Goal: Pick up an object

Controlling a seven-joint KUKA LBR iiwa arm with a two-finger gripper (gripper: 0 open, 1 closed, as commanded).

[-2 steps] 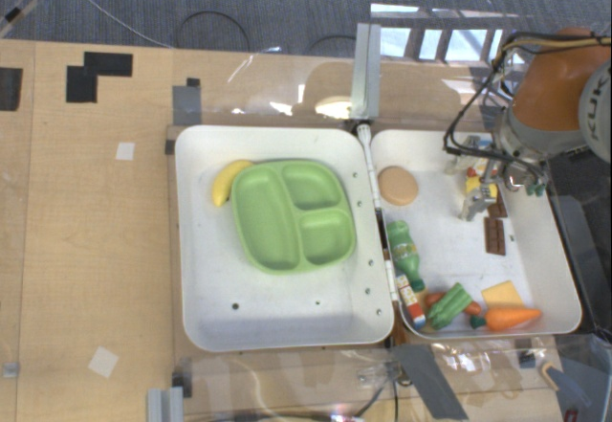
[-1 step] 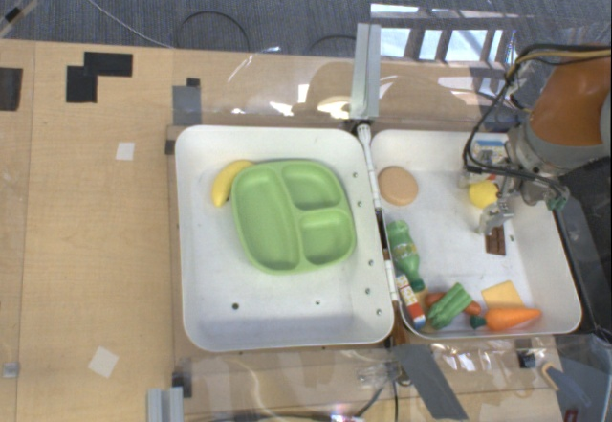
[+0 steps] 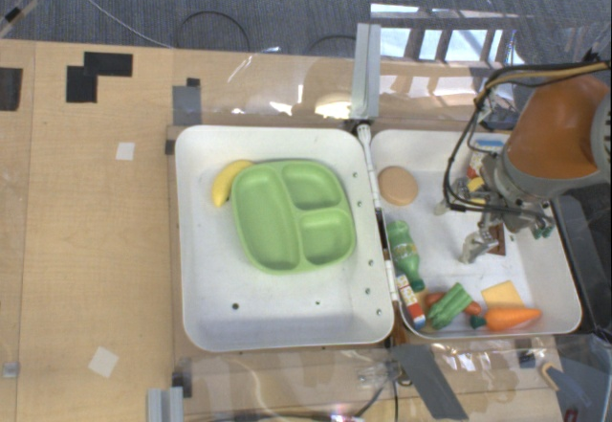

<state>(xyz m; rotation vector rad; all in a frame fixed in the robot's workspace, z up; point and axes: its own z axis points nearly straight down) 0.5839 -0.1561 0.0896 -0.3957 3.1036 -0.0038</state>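
Note:
My gripper (image 3: 483, 246) hangs over the right bin (image 3: 435, 229), near its right-middle, above bare white floor. Nothing shows between its fingers. Just below it lie a yellow cheese wedge (image 3: 503, 295) and an orange carrot (image 3: 512, 318). A green vegetable (image 3: 448, 305) and a green bottle (image 3: 404, 257) lie lower left of it, with a small red-and-white item (image 3: 409, 296) beside the bottle. A tan round bun (image 3: 398, 186) sits at the bin's upper left.
The left bin (image 3: 210, 305) holds a green divided plate (image 3: 292, 214) with a yellow banana (image 3: 228, 181) tucked at its upper left edge. The arm's orange band (image 3: 559, 128) and cables overhang the right bin's upper right corner.

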